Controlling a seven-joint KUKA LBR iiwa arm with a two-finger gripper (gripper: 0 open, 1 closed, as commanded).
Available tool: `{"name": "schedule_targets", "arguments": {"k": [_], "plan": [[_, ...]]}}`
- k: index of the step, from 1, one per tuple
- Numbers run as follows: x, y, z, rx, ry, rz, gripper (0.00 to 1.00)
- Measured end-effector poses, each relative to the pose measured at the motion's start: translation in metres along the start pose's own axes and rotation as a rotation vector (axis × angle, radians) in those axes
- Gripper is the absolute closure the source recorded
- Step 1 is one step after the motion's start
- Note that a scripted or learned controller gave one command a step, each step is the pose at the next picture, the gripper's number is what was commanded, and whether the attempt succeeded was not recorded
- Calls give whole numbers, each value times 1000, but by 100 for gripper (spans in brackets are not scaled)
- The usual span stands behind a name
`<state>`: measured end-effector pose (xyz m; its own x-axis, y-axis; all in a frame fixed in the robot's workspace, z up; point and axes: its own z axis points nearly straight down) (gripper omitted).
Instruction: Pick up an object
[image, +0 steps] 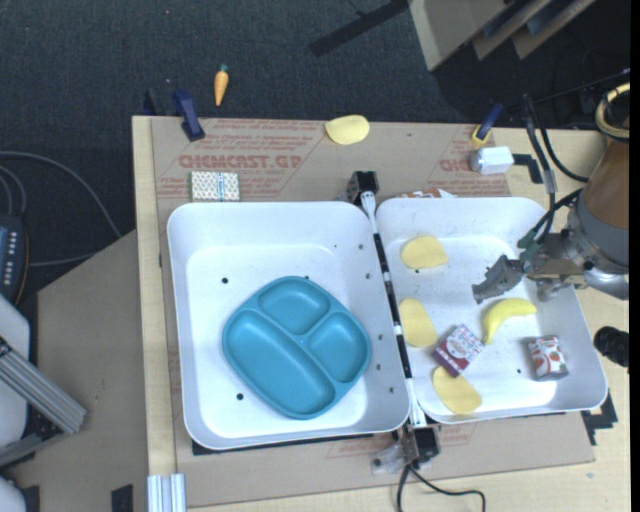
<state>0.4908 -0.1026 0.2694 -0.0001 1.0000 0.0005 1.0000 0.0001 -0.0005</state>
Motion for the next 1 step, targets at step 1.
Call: {"name": "schedule_targets", "arguments": {"k": [1], "plan": [[-57,31,126,2,0,1,0]]}}
